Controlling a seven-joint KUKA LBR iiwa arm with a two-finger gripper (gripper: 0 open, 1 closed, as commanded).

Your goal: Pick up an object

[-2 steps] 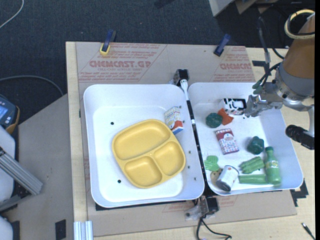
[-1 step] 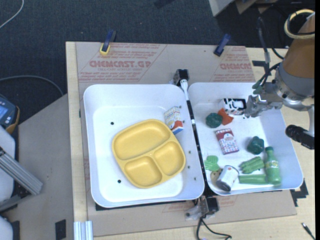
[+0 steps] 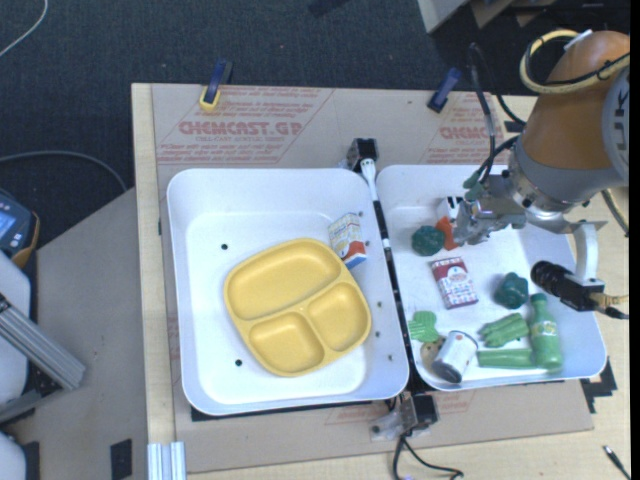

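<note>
Cardboard-covered surface bearing two white bins. Left bin: yellow divided plate, small carton at its upper edge. Right bin: pincer, spread indeterminate, hangs beside a dark green lump and red card box; green bottle and white cup crowd the near rim.

Dark floor, seemingly carpet, surrounds wooden bench

Two white bins, one yellow divided plate, one small carton, one red box, one green bottle
</note>
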